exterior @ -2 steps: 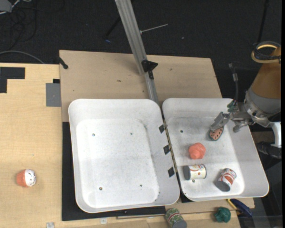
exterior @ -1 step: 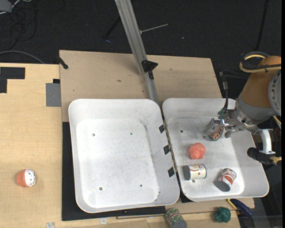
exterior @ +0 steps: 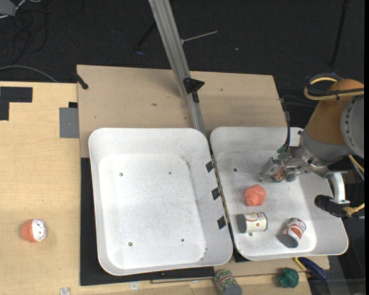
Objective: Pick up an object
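A: Gripper (exterior: pixel 278 171) status? Item loc?
B: Sat low in right bin (exterior: pixel 234 143), upper part. Orange ball (exterior: pixel 254 195) lay just below-left of it, apart, nothing btwn.
A: Holding anything?
B: Couldn't tell; fingers too small, blurred. Two cans lay further toward front.

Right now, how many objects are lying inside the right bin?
3. An orange lump lies near the middle of the right bin, a small can lies below it, and another can lies near the lower right corner. The gripper may hide more.
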Motion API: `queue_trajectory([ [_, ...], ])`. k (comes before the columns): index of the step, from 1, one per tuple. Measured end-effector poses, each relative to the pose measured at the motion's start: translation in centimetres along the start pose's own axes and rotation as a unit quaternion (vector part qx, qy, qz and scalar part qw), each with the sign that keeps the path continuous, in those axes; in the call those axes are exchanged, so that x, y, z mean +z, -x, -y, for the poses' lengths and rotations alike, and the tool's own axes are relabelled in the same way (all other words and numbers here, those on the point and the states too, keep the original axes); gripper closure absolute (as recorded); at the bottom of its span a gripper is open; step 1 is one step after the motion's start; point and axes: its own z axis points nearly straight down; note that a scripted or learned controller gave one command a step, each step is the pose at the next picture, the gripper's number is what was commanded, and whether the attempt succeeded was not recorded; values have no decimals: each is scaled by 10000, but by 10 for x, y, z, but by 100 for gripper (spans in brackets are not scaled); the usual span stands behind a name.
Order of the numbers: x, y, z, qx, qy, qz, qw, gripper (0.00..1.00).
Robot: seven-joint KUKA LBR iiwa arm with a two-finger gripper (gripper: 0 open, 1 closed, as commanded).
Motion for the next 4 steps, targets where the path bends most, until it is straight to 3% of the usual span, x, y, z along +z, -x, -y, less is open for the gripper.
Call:
queue_trajectory([
  [1,-11,0,0,1,2,-1,10000,100],
  [4,-183,3,2,-3,41,12,10000,100],
])
